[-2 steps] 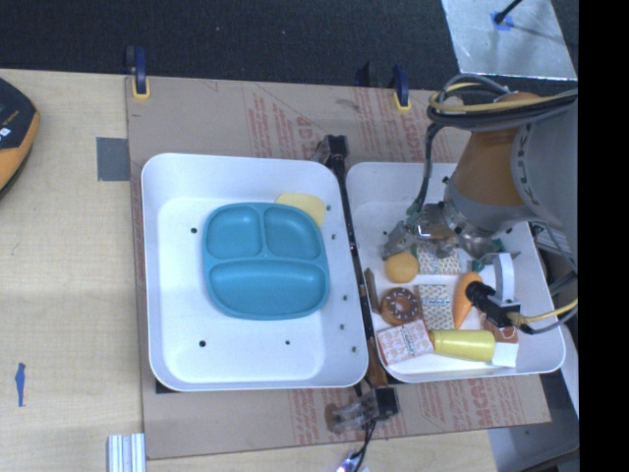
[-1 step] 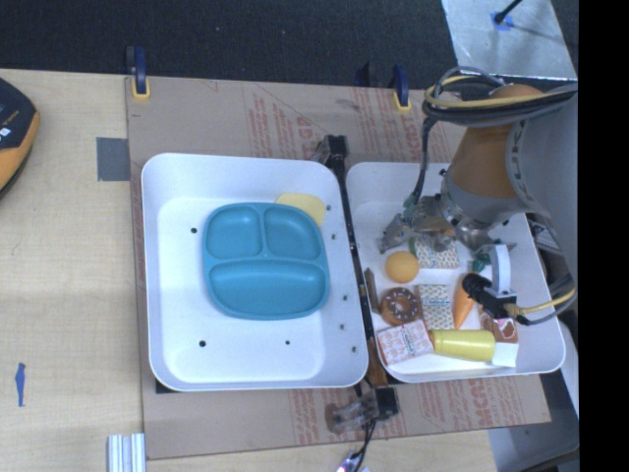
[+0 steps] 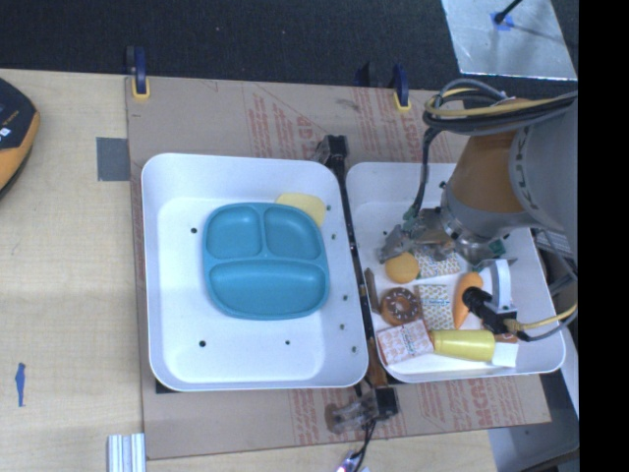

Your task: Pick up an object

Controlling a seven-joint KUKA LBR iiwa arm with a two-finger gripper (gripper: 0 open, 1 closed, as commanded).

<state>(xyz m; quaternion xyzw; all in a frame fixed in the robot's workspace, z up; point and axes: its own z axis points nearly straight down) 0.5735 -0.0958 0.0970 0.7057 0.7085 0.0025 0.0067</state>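
Left white bin holds a blue divided plate at its middle, with a pale yellow piece touching the plate's far right edge. Right white bin holds a cluster in its near half: round orange-yellow item, chocolate donut, red-patterned packets at the near left, orange carrot-like piece, yellow bottle lying along the near edge. Arm reaches in from the right over this bin, gripper low above the far part of the cluster beside the round item; grip state cannot be told, nothing seen held.
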